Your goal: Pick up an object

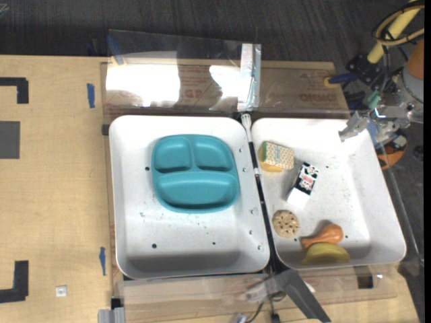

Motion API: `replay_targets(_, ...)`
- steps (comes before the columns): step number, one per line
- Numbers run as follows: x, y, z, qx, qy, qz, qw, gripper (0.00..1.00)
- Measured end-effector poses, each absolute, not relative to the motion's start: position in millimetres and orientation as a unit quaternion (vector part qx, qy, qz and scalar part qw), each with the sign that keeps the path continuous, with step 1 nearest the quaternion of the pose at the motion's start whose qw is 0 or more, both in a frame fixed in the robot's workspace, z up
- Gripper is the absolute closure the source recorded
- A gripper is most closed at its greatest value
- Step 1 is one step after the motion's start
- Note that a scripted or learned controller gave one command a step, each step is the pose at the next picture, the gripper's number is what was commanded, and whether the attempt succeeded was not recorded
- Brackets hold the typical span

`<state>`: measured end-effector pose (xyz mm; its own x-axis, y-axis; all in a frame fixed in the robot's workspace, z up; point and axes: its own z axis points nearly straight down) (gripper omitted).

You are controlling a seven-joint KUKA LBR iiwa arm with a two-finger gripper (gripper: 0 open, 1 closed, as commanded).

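Approach step, nothing grasped; the grey two-finger gripper hangs over the right white bin, jaw state unclear; next, descend onto the small black-and-white carton

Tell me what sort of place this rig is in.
Probably a robotics lab test bench, not a kitchen: two white bins taped to a plywood top, toy food such as a cookie, and bundled cables beside the tool.

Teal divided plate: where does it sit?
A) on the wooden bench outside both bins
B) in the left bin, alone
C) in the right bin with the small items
B: the teal divided plate lies flat in the left bin, with nothing else beside it there.
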<state>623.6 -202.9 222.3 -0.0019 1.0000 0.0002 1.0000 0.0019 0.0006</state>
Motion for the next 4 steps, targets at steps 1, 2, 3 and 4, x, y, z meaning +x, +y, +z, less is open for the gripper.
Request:
replay_targets(1, 588.3, -140.4, 147.0, 0.772, 0.635, -0.0014, -0.003, 0.0)
replay_targets(2, 592.6, -93.6, 97.5, 0.733, 0.68, 0.0002, 0.0, 0.0)
replay_targets(3, 622.8, -76.3, 188.6, 0.701, 0.713, 0.0027, 0.003, 0.0)
replay_targets(4, 550.5, -94.1, 120.3, 0.701, 0.713, -0.0022, -0.003, 0.0)
